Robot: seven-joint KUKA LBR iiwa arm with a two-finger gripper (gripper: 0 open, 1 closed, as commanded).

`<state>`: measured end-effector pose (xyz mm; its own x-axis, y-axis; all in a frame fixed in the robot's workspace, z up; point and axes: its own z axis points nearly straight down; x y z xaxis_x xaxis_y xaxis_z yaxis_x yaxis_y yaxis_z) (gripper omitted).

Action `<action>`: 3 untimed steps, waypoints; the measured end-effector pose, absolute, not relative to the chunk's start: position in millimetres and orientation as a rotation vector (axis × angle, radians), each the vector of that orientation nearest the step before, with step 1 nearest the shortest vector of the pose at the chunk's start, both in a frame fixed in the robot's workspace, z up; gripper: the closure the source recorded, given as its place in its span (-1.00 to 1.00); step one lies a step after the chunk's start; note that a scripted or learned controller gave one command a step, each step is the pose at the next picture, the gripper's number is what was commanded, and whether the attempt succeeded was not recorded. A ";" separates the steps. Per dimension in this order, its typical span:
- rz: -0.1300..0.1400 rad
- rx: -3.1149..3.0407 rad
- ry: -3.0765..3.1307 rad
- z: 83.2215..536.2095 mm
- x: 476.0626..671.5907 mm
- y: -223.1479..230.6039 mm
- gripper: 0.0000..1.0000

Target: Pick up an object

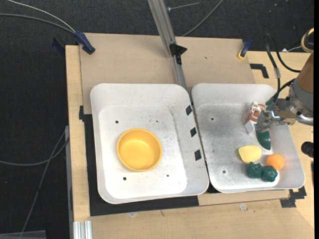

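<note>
My gripper (269, 117) hangs over the upper right part of the right bin (219, 133), with the grey arm and its wrist (304, 96) coming in from the right edge. A small white and orange-brown item (253, 114) lies just left of the gripper, touching or very close to it. Directly below the gripper is a dark green elongated object (264, 138). Further toward the front lie a pale yellow object (249, 153), an orange ball (275, 161) and two dark green lumps (255, 170) (269, 174).
The left bin (109, 133) holds a yellow bowl (139, 149). A metal pole (164, 24) slants down to the gap between the bins. Blue (83, 42) and yellow (243, 50) clamps sit at the bench's back corners. Cables trail at the right.
</note>
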<state>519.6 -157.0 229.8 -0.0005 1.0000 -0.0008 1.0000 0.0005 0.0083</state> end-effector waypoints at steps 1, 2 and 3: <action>0.009 2.214 2.216 279.1 522.3 -165.0 1.00; 0.006 2.214 2.218 292.9 523.5 -165.0 1.00; 0.003 2.214 2.228 275.4 551.3 -113.4 1.00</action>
<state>551.3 -113.4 275.4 -0.0064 1.0000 0.0008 1.0000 0.0064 0.0024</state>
